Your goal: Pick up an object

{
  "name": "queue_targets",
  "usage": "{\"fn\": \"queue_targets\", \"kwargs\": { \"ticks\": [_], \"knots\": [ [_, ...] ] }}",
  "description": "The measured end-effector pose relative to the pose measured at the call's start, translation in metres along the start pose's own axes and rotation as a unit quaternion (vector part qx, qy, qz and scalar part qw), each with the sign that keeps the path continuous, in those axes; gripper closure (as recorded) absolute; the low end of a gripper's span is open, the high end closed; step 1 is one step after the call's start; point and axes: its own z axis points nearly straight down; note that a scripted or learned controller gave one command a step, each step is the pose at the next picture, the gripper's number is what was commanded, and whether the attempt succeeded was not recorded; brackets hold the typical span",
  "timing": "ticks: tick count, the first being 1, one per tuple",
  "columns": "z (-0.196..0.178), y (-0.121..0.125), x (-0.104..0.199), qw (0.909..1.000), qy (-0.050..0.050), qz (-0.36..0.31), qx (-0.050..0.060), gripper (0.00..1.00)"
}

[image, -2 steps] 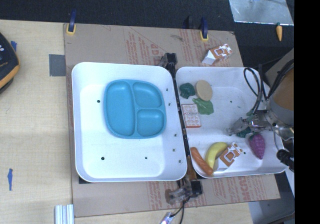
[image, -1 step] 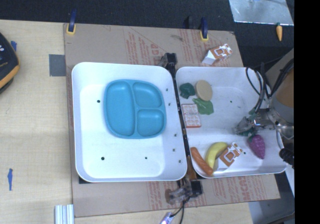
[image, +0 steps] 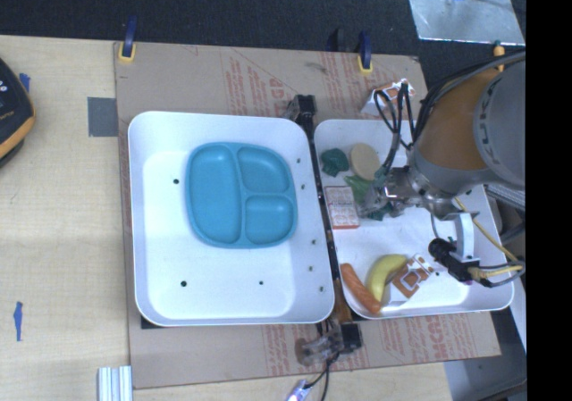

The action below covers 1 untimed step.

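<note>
The arm (image: 465,131) reaches in from the right over the right bin (image: 447,301), its claw (image: 386,198) low over the bin's left-middle part, just beside a dark green object (image: 365,187). Whether the claw is released or clenched cannot be told; the wrist and cables hide it, and nothing can be seen between its parts.

Several small things lie in the right bin. A teal lump (image: 334,160) sits at the far left, with a round tan disc (image: 364,159) just to its right. A small printed card (image: 340,208) lies near the left wall. At the near edge, a yellow banana (image: 386,274) curves with its long axis running from near-left to far-right, and an orange carrot-like piece (image: 356,289) lies just left of it, its long axis slanting from far-left to near-right. A small brown and white piece (image: 413,279) touches the banana's right side.

The left bin (image: 161,283) holds a blue divided plate (image: 239,194), its compartments facing up, towards the far side of the bin.
</note>
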Motion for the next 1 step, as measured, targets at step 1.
{"fn": "queue_targets", "kwargs": {
  "ticks": [1],
  "knots": [
    [-0.0943,0.0222,0.0802,1.0,0.001,0.001,0.0,1.0]
  ]
}}
